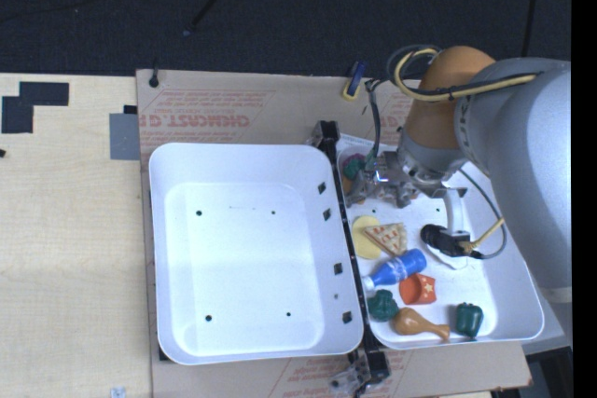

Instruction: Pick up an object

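The pick looks not yet made: nothing shows lifted clear of the right bin, and the left bin beside it on the worktop holds no toy

The end effector sits low over the right bin's far left corner, among its own cables. Whether it is wide, narrow or closed on anything I cannot tell. A small green toy lies just beside it, against the bin's left wall, and seems the likeliest target, though contact is not clear

The other candidates lie along the bin's left side and near edge:
- a yellow wedge near the middle of the left wall
- a blue bottle just below it, touching or nearly so
- a red piece beside the bottle
- a dark green piece at the near left corner
- a tan drumstick along the near edge
- a green pepper further right along that edge

By my reading, the whole task is left: closing on one toy and raising it clear
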### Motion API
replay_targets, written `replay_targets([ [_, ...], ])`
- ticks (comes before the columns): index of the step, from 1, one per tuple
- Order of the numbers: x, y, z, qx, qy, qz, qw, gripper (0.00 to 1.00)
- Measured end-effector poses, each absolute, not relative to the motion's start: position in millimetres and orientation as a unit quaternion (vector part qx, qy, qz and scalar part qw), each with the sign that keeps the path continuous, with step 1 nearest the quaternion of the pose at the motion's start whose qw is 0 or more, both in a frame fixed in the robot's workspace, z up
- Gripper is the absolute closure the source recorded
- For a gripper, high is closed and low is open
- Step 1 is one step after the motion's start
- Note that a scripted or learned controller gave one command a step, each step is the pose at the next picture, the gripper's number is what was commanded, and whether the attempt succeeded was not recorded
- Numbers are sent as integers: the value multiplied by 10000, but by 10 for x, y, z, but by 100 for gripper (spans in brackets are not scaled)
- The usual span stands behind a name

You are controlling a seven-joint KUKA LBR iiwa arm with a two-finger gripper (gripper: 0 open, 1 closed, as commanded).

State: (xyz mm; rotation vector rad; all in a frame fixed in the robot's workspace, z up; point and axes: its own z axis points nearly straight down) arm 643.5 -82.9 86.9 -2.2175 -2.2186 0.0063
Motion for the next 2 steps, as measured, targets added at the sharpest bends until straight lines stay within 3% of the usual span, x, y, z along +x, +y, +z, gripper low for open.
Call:
replay_targets([
  [1,5976,-203,1925,-7065,-7077,4,1,0],
  [2,6129,-1076,1413,-7093,-7049,34,7,0],
])
